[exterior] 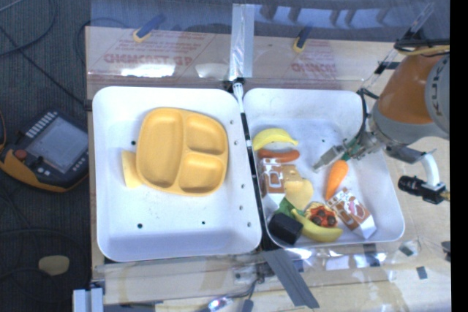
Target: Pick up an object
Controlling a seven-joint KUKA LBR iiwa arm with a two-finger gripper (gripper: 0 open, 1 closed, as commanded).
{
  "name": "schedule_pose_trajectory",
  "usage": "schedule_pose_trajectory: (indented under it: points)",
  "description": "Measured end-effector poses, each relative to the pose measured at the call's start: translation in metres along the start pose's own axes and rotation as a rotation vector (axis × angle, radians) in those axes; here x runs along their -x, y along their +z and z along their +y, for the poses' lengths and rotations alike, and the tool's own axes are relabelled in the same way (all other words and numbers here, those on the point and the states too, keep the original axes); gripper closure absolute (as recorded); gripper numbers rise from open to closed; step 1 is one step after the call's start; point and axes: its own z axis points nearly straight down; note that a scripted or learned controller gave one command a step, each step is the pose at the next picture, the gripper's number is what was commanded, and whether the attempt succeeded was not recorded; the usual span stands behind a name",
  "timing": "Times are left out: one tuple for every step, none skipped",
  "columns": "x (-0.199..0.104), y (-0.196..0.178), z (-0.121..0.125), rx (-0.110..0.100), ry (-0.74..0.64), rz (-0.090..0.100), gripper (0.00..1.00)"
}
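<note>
Jaws (329, 155) over right bin (307, 104) — beside carrot (336, 178), bananas (273, 137).

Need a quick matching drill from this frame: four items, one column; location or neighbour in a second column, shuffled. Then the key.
Items:
1. yellow divided tray
2. carrot
3. black block
4. pendant

Places:
A. right bin, front-left corner
B. floor, left of the bench
C. left bin
D. right bin, just below the gripper

Pairs: 1-C, 2-D, 3-A, 4-B
</note>
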Motion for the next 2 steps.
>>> schedule_pose_trajectory:
  points:
    - [0.0015,-0.0104,0.0013,0.004,0.000,-0.008,1.00]
    - [0.0016,-0.0102,0.0011,0.004,0.001,-0.007,0.00]
